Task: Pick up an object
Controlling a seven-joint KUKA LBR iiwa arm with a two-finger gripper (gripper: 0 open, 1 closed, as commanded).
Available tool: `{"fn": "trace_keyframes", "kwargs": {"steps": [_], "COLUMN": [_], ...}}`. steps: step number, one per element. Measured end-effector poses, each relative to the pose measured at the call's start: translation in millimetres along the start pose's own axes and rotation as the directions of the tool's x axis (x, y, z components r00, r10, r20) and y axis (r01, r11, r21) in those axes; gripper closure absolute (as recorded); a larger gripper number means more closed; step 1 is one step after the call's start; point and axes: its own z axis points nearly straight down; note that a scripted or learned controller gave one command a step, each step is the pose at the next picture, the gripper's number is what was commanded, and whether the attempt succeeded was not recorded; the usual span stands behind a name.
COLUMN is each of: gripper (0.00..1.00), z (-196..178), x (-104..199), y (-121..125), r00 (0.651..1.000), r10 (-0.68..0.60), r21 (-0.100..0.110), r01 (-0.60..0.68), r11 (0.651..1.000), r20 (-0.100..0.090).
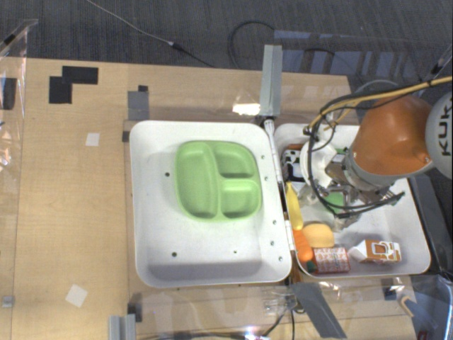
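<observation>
The gripper [340,202] is reaching down into the right shallow white plastic bin [417,250], under the arm's orange wrist band [391,139] and a loop of black cables [322,183]. Whether it is spread wide, narrowed or closed on anything cannot be told, because the wrist and cables cover it from above.

Nearest the camera, below the gripper along the bin's front edge, lie a small white and orange carton [376,251] and, to its left, a dark red rectangular packet [330,260]. Just above the packet, close under the gripper, sits a rounded yellow-orange fruit-like piece [317,234], touching an orange round object [303,246] on its left. Beside the gripper on its left, a long yellow banana-shaped item [292,205] lies along the bin's left wall. Beyond that, a black and white object [291,156] is partly hidden by the cables.

Well to the gripper's left, the left shallow white plastic bin [152,211] holds a green divided plastic tray [216,180] with three compartments, lying flat.
</observation>
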Motion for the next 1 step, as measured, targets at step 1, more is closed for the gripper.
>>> {"fn": "trace_keyframes", "kwargs": {"steps": [1], "gripper": [0.0], "z": [1.6], "x": [-30.7], "y": [-19.3], "r00": [1.0], "r10": [0.009], "r21": [-0.004], "r01": [-0.009], "r11": [1.0], "r20": [-0.006]}}
